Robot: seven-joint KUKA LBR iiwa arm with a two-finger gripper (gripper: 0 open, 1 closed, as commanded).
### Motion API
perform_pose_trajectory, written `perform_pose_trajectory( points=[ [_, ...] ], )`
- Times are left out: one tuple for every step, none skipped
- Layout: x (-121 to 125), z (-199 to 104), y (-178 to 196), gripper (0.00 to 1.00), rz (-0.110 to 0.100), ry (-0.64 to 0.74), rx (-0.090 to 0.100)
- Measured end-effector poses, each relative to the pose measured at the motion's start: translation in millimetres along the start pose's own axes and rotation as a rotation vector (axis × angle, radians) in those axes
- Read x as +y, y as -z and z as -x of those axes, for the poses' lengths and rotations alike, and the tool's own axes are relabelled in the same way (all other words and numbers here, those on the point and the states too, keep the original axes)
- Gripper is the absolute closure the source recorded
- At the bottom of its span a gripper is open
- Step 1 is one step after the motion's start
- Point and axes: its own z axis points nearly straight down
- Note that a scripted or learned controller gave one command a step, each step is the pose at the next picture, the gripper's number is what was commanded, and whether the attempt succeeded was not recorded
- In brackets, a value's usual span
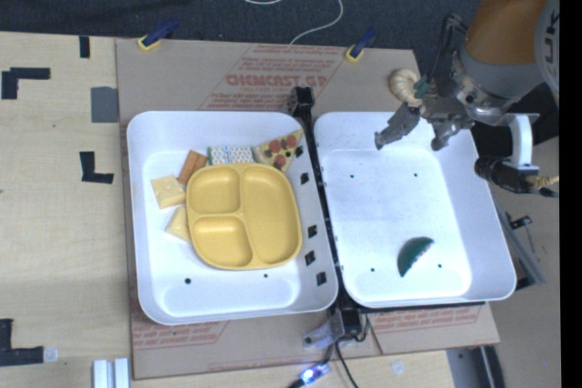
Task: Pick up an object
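Your gripper (419, 137) hangs over the far end of the right bin (473, 195), close to that bin's far rim. Its two fingers (391, 134) are spread well apart, one dark tip pointing toward the divider between the bins and the other toward the arm's side, and you can see bare white bin floor in the gap between them. They have hold of nothing.

The one thing lying in this bin is a small dark green object (416, 254), curved like a leaf or a wedge; you cannot tell more about it from here. It sits well apart from the fingers, toward the near rim of the bin, roughly below the gap between them as the camera sees it.

Across the divider from the fingers, the left bin (145, 195) carries a yellow sectioned plate (244, 215) with three compartments, lying flat. Around the plate's far and outer edge you will find a cluster of small pieces: a pale cracker-like square (167, 191), a brown stick (192, 165), a white-and-green patterned piece (230, 155) and a flat piece with red and dark spots (281, 147), like a toy pizza slice.

Both bins rest on a cardboard sheet (264, 73) laid over the counter (55, 223).
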Motion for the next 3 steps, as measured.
perform_pose_trajectory(
  points=[
    [2, 0, 7, 0.00, 0.012, 0.003, -0.002],
    [10, 0, -42, 0.00, 0.007, 0.002, -0.002],
    [0, 1, -94, 0.00, 0.007, 0.001, -0.002]
  ],
)
